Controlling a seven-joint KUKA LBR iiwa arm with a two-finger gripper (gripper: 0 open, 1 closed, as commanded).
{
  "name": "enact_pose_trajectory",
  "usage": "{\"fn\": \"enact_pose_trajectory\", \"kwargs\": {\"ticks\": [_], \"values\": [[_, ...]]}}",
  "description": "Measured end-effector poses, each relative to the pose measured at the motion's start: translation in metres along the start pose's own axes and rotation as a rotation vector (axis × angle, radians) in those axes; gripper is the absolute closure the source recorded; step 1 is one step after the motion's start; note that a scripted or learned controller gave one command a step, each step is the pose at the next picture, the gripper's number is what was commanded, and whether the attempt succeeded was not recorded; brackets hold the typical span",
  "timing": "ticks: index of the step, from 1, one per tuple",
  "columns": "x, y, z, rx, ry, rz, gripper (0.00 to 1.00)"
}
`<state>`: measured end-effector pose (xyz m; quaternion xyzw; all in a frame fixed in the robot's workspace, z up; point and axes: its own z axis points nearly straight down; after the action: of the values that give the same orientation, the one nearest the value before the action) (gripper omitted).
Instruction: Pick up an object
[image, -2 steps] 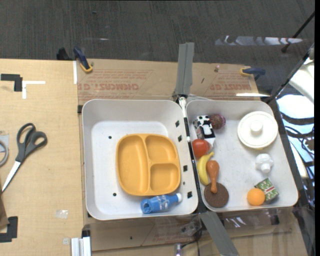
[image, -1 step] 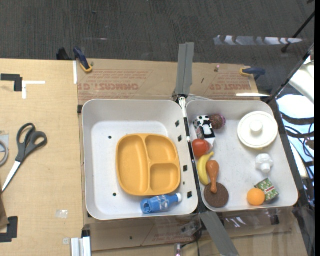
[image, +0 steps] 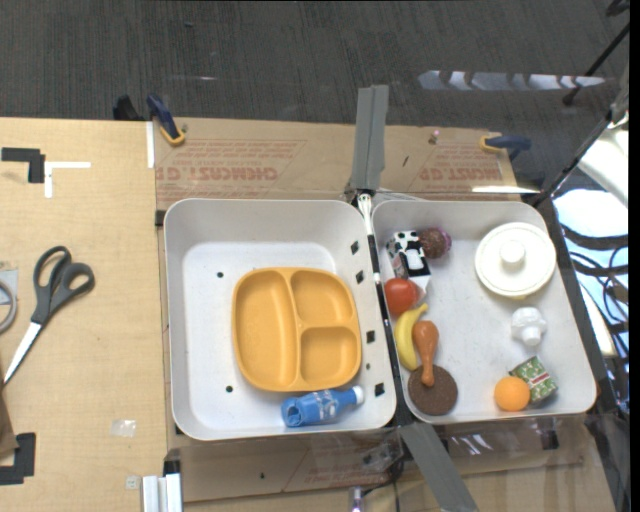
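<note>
The right bin (image: 560, 300) holds several small items: a white round lid (image: 514, 259), a white crumpled piece (image: 527, 324), an orange ball (image: 511, 394) beside a green and red carton (image: 538, 378), a yellow banana (image: 406, 338), a red tomato (image: 401, 295), a brown drumstick (image: 427, 348) over a dark brown disc (image: 433, 392), a purple ball (image: 435, 241) and a black and white toy (image: 407, 252). In the left bin (image: 190, 330) lie a yellow divided plate (image: 296, 328) and a blue bottle (image: 320, 405).
Scissors (image: 45, 295) lie on the wooden bench at the left. A grey bar (image: 370, 140) runs up from between the bins. Blue clamps (image: 165, 118) hold the cardboard at the back. Cables (image: 600, 250) hang along the right side.
</note>
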<state>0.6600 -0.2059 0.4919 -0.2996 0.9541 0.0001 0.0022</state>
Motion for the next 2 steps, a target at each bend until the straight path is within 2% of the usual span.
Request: {"fn": "enact_pose_trajectory", "kwargs": {"ticks": [1, 2], "values": [[0.0083, -0.0127, 0.0003, 0.0, -0.002, -0.709, 1.0], [0.0081, -0.0124, 0.0, 0.0, -0.002, -0.781, 1.0]]}}
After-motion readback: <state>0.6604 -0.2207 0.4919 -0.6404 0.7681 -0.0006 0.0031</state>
